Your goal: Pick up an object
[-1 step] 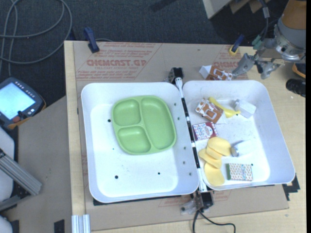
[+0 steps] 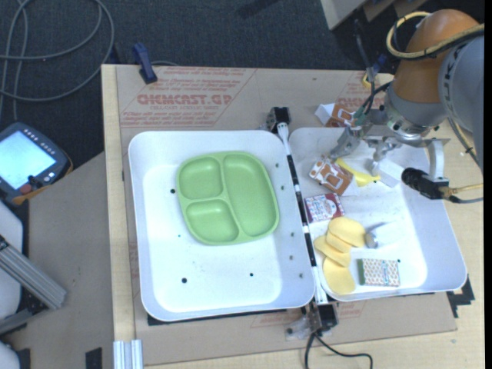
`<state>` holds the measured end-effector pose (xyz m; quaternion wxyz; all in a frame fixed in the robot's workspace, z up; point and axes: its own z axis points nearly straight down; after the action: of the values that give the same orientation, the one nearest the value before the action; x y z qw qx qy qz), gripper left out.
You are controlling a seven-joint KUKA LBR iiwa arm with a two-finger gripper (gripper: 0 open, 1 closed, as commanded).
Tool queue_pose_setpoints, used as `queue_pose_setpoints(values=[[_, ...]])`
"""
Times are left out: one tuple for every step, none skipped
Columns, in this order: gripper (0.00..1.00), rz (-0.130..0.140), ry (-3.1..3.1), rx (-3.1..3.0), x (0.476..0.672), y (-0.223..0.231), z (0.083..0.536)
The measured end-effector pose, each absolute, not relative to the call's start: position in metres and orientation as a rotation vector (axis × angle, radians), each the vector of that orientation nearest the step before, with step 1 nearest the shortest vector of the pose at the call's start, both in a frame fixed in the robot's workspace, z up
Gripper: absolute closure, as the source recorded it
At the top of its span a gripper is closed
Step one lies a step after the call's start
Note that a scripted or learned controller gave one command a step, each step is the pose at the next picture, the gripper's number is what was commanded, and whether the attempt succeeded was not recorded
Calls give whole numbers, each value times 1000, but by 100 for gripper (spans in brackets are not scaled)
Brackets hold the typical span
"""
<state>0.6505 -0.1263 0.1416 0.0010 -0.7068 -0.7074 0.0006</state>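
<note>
- Orange-and-white packet (image 2: 331, 175) lies near the far end of the right bin (image 2: 438, 244), close to the divider, with a yellow piece (image 2: 358, 174) just beside it.
- Gripper (image 2: 361, 149) is right there above that far end, fingers spread wide, nothing between them.
- Nearer the front: pale yellow banana-like pieces (image 2: 340, 246) and a small patterned box (image 2: 377, 271).
- Over in the left bin (image 2: 154, 229), a green divided plate (image 2: 227, 197) sits alone.
</note>
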Motion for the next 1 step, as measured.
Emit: queue_pose_setpoints(values=[[0, -1, -2222, -2223, 594, -112, 97]])
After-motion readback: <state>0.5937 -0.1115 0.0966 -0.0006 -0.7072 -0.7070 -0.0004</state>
